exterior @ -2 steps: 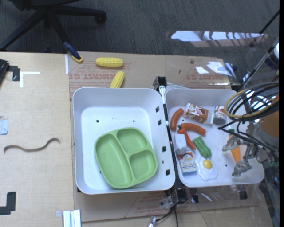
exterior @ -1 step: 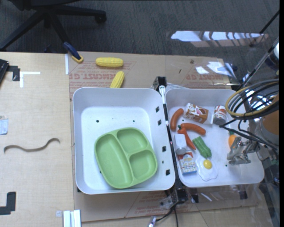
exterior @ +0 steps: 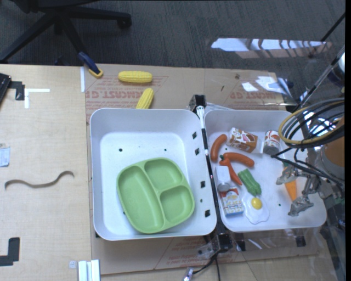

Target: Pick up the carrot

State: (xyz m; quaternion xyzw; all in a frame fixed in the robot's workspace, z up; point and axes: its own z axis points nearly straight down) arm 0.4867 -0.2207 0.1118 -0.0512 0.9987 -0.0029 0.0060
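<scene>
Occlusions and cut-offs, right bin area

The carrot (exterior: 291, 190) is partly covered by the gripper (exterior: 296, 191), so only its orange middle shows between the metal parts; finger state cannot be read. The arm (exterior: 333, 159) is cut off at the right edge. Labels on the small carton (exterior: 243, 140) and can (exterior: 271, 142) at the far side are too small to read.

Looks like a robotics lab to me: office chair (exterior: 66, 16) on grey carpet (exterior: 219, 22), cardboard-covered bench (exterior: 44, 137), loose cables (exterior: 312, 126) everywhere.
</scene>
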